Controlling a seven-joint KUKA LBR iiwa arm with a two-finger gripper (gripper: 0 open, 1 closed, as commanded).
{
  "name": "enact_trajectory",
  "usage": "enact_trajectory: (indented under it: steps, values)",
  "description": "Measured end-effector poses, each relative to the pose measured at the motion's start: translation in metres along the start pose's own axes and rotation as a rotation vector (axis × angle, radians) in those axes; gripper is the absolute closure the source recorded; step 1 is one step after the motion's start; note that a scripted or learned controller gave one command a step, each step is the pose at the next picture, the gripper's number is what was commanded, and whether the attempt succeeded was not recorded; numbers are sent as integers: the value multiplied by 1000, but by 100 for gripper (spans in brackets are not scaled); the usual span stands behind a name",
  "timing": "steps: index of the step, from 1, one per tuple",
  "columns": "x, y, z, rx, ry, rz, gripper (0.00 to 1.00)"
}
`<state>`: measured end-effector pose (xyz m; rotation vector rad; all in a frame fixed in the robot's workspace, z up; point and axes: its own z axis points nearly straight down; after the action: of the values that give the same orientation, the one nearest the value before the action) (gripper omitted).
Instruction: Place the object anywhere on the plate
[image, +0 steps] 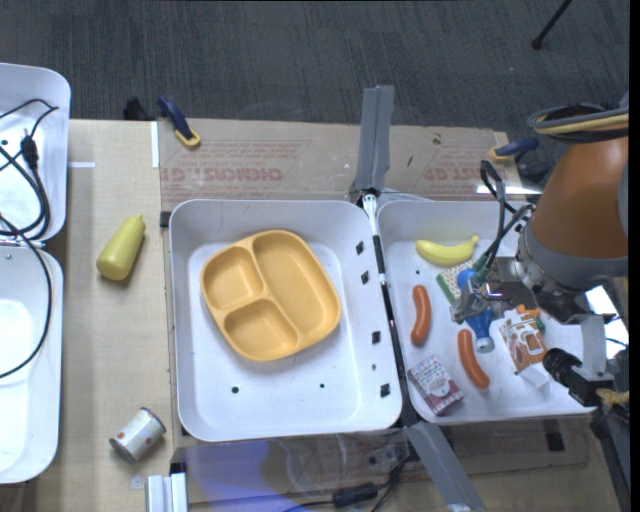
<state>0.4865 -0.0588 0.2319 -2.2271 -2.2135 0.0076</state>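
Yellow three-section plate (270, 293) sits in the left bin (190, 330), nothing on it yet. Gripper (472, 300) is low over the right bin (500, 395), right on a blue object (480, 325) between two sausages (421, 313). Can't tell what the fingers are doing. My guess is blue's the target, long axis running toward the front edge; the plate lies left across the divider.

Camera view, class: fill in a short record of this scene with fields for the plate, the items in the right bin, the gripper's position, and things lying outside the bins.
plate: yellow plate, three compartments, in the left bin
right bin items: banana, two sausages, small carton, blue object
gripper position: gripper low over the right bin, near the blue object
outside bins: yellow bottle, can
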Motion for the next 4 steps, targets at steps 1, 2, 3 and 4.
enact_trajectory:
  steps: [1,2,3,4]
  values:
    - [-12,45,-73,-1,0,68,100]
    - [81,82,-46,-1,0,7,100]
    - [84,74,41,1,0,213,100]
    - [152,75,34,-1,0,72,100]
